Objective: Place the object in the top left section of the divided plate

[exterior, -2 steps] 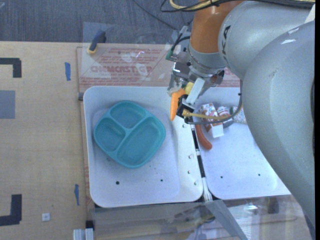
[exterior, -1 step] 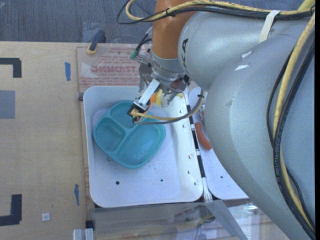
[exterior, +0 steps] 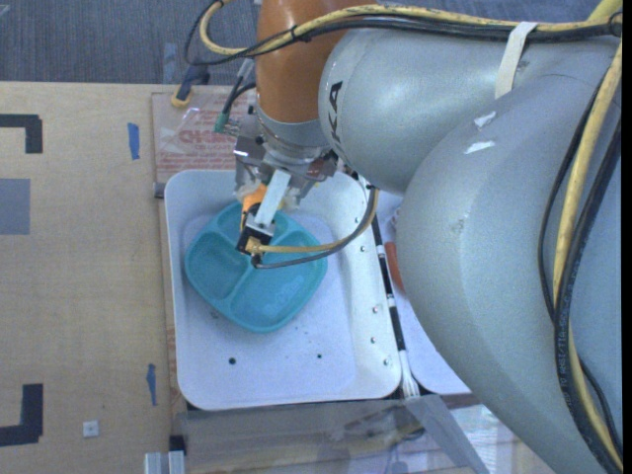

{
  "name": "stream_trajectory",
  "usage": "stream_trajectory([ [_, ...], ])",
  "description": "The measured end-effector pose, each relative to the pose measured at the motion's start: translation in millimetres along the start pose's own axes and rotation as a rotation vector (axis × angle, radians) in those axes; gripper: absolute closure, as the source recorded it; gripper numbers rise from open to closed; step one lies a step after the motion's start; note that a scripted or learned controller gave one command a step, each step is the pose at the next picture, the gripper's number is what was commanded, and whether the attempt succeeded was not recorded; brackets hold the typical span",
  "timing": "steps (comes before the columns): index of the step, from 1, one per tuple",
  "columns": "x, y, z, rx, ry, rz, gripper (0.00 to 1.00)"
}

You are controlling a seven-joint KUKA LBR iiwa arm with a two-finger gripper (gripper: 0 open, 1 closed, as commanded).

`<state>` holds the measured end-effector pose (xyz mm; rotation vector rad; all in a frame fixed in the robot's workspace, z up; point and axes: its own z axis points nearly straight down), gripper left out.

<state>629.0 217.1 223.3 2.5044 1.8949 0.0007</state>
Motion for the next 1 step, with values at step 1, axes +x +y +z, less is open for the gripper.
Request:
stream_trajectory([
  [1, 1.2, -21.3, 8.5, 0.005, -0.002, 0.0, 1.0],
])
